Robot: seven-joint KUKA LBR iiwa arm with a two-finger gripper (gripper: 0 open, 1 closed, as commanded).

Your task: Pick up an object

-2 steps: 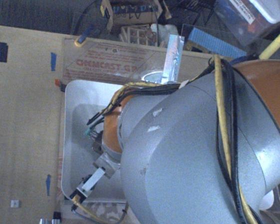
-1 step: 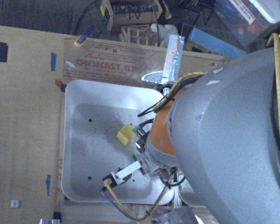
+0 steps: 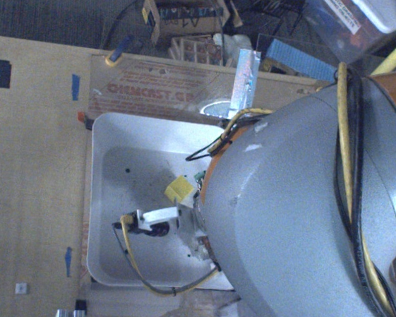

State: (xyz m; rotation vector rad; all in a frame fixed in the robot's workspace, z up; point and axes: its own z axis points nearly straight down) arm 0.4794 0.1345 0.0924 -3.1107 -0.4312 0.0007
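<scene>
A small yellow block lies in the middle of the left white bin, close against the arm's edge. A bit of green peeks out just right of it, too hidden to name. My gripper is low inside this bin, just below and right of the yellow block, and the arm's big grey body covers most of it. Whether it touches the block cannot be told.
The bin floor shows a few dark specks on its left half. A clear plastic sheet with red lettering lies behind the bin. The wooden bench stretches left, with blue tape marks. Boxes and clutter stand beyond the back edge.
</scene>
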